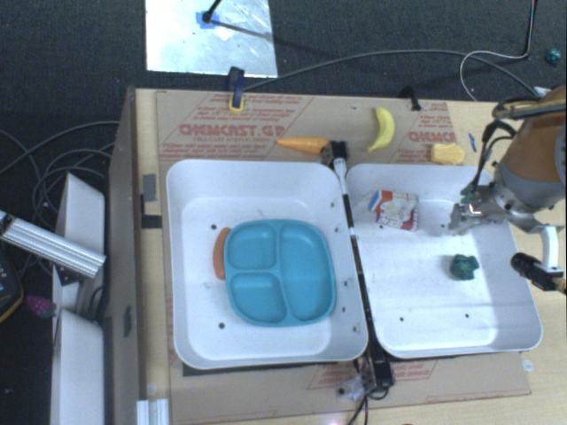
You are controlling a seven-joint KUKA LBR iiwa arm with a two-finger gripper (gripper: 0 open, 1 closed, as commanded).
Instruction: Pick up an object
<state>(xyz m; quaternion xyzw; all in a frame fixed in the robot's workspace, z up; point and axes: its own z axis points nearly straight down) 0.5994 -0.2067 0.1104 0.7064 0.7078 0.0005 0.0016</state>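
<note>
The right bin (425, 326) holds a small red, white and blue carton (394, 210) near its back left and a dark green lump (463, 266) toward its right side. My gripper (464, 213) hangs over the back right of this bin, above the bin floor, right of the carton and just behind the green lump. It touches neither of them as far as I can see. The grey arm with its orange band (537, 153) comes in from the right edge.
The left bin (190, 237) holds a blue divided plate (278, 270) with an orange sausage (219, 252) beside its left edge. Behind the bins on the cardboard lie a carrot (301, 145), a banana (383, 128) and a yellow block (447, 153). Cables run across the back.
</note>
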